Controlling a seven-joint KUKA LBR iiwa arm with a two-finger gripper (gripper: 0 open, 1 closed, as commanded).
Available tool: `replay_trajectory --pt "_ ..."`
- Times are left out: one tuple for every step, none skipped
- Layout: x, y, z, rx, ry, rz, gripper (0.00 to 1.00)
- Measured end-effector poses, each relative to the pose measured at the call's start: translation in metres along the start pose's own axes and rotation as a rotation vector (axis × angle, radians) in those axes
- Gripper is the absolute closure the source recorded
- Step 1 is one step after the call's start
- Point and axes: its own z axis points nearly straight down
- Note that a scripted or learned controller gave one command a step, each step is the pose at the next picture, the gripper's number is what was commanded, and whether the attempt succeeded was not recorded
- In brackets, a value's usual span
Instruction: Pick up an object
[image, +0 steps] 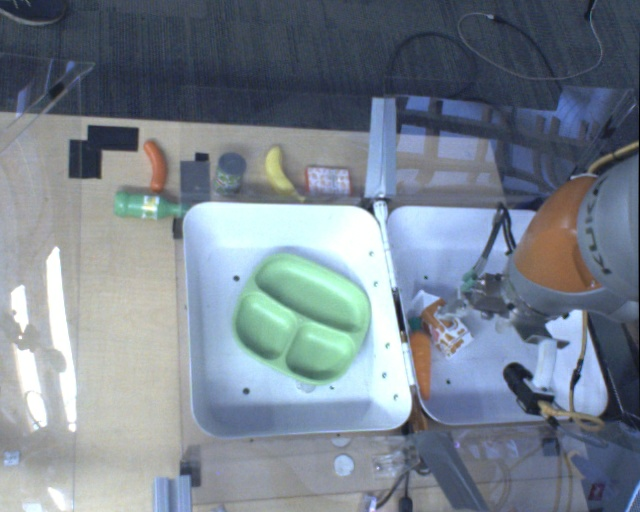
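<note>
Claw (479, 293): low over the middle of the right bin (452, 232), at the end of the grey arm (572, 262) reaching in from the right, orange band above the wrist. Grip state: cannot tell, tip too small and blurred to read. Nothing seen held. Just left of the claw and slightly nearer: crumpled orange-and-white packet (447, 331), flat on the bin floor, close to the tip; contact not discernible. Left again, against the bin's left wall: carrot (421, 366), lengthwise along the wall, touching or nearly touching the packet's near-left corner. Across the divider, left bin (214, 262): green three-compartment plate (303, 317) at centre, turned at an angle. Beyond the left bin's far edge, in a row on the bench, right to left: red-and-white wrapper (328, 180), banana (279, 171), dark can (231, 173), grey block (196, 178), orange-red sausage (155, 166). Green bottle (146, 206) on its side at the bin's far-left corner. Black L-shaped patch (99, 149) farthest left.
</note>
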Motion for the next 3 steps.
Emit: replay_trajectory --pt "0.006 0.032 0.001 0.005 0.002 -0.653 0.0" --pt "-0.008 -0.011 -0.003 -0.015 0.001 -0.687 0.0" --pt "-0.057 0.1 0.016 0.048 0.023 -0.783 0.0"
